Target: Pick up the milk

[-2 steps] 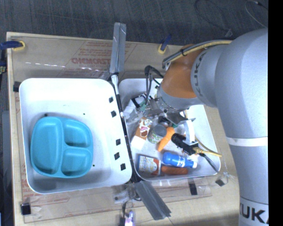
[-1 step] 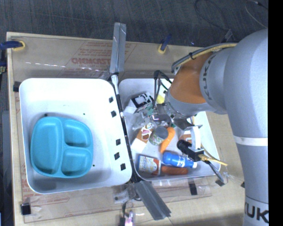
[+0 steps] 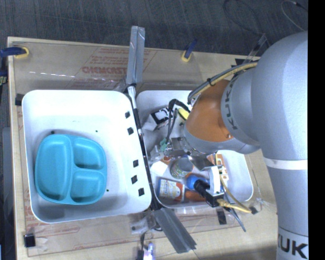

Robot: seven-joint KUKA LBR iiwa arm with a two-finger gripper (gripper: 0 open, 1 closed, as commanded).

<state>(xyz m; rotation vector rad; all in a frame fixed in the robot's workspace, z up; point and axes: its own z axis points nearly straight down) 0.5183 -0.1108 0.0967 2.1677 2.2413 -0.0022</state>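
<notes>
My arm reaches from the right over the right bin (image 3: 244,191), and its orange wrist band (image 3: 206,121) hides much of what lies inside. The gripper (image 3: 172,148) hangs below the wrist, low among the clutter near the bin's left wall. A small carton with a red and orange label (image 3: 170,189), possibly the milk, lies on its side at the bin's front, just below the gripper. A round can (image 3: 180,169) sits between that carton and the gripper. Another white and orange box (image 3: 219,173) lies to the right.
The left bin (image 3: 76,104) holds a light blue divided plate (image 3: 70,168). A blue-capped item (image 3: 198,184) lies beside the carton. Black clips line the shared wall (image 3: 134,145) between the bins. Blue clamps sit on the bench's far edge.
</notes>
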